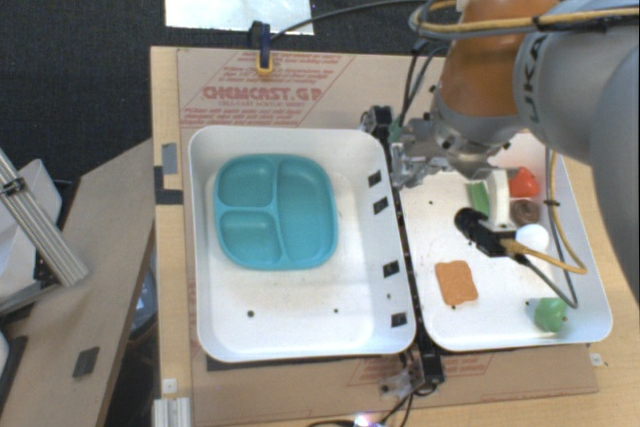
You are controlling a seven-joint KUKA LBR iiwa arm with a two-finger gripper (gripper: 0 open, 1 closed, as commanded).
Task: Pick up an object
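You're at the approach step: the claw [408,165] hangs over the right bin's [590,315] upper-left corner, its state impossible to tell. The orange slab [456,282] lies below-right; descend onto it next.

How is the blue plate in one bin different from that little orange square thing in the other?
The teal divided plate is far larger than the flat orange piece. The plate is moulded into three compartments, while the orange piece is a plain slab. The plate lies in the left bin with nothing else beside it; the orange piece shares the right bin with several small items. Both lie flat, with rounded corners.
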